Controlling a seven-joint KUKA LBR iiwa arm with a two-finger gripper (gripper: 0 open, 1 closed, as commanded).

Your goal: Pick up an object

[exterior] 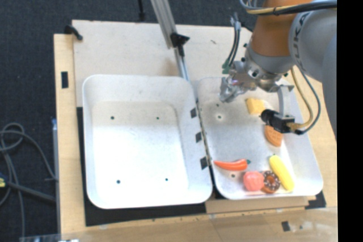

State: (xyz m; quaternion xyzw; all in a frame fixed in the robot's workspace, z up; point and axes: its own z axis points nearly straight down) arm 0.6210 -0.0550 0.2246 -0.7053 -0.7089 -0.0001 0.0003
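Your gripper [228,89] hung over the upper left of the right bin [238,127], nothing visible between its fingers; whether they stood apart or together could not be told. The nearest candidate, a yellow wedge-shaped piece [255,105], lay just beside it toward the bin's right wall, pale yellow and blunt.

No readable text, labels, brand marks or numbers anywhere. Checked both white bins [142,139], the table [125,42], the arm's grey housing and orange band [283,14], and the toy items in the right bin [249,127]. Small dark marks on the bin floors too small to tell.
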